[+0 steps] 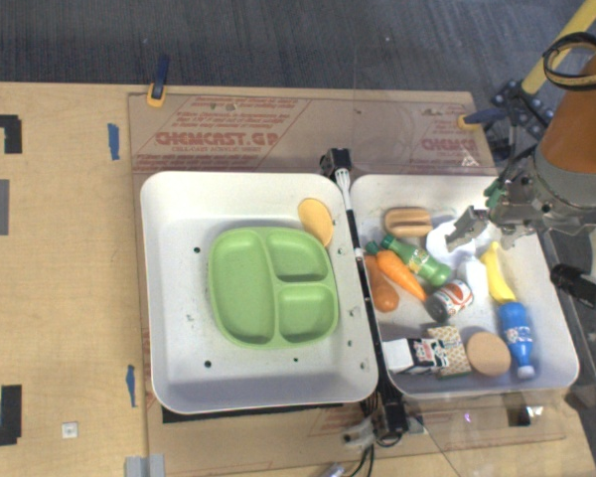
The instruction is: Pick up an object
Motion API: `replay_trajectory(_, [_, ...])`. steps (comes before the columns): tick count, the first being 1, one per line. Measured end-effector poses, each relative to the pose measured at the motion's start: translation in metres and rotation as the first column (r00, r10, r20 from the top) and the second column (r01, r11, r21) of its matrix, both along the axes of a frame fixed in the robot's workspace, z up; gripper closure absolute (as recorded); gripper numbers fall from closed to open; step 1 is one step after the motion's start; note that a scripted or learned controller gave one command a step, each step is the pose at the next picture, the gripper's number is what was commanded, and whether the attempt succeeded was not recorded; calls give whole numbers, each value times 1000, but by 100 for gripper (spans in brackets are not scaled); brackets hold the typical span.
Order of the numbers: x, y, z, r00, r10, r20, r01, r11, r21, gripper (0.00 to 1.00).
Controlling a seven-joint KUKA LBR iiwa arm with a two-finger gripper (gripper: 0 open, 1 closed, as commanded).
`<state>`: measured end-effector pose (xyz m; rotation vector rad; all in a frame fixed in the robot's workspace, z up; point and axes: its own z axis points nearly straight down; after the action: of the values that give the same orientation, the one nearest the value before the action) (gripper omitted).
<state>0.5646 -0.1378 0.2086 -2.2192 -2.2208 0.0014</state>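
jaws: can't tell if released or clenched, they're too small and dark to read, and nothing shows btw them. gripper hangs over the right bin, near its top edge, w/ the arm coming in from the right. nearest pick looks like the banana, just below and slightly right of the gripper, lying on the bin floor. its long axis runs roughly top-to-bottom in the view, tilted a bit, lower end aimed at the blue bottle. i'd guess a short drop down-right, closing across the banana's width.
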Motion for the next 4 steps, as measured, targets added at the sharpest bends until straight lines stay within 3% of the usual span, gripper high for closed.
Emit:
replay_trajectory(1, [47, 39, -99, 1000, 7, 24, -7, 1000, -1, 0])
replay_trajectory(2, [-52, 25, -118, 995, 101, 4, -101, 995, -3, 0])
replay_trajectory(3, [-79, 36, -118, 942, -335, 21, 335, 942, 3, 0])
replay_trajectory(4, [-11, 39, -119, 864, -503, 10, 503, 864, -2, 0])
